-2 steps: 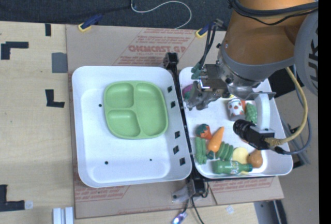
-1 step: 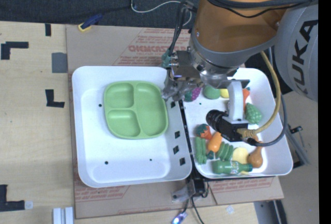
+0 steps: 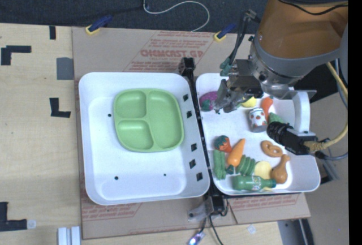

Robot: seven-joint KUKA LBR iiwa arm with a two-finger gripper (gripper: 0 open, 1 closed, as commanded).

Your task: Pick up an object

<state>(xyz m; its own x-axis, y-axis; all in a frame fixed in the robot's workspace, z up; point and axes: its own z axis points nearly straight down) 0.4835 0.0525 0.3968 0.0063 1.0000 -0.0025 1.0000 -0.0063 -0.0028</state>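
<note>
Nearest the camera, along the front edge of the right bin, lie a green cucumber, a yellow lemon and a brown drumstick. Just behind them sit an orange carrot, a green pepper, a small piece with a red and green top and a tan pretzel. Further back, a red and white can stands near the middle of this bin. The left bin holds 1 green tray with 3 compartments. At the far left of the right bin, the gripper hangs low, right beside a purple object and near a yellow toy. How far its tips are apart cannot be told, and nothing is seen between them. Behind the bins, a white cable loops over the dark floor.
</note>
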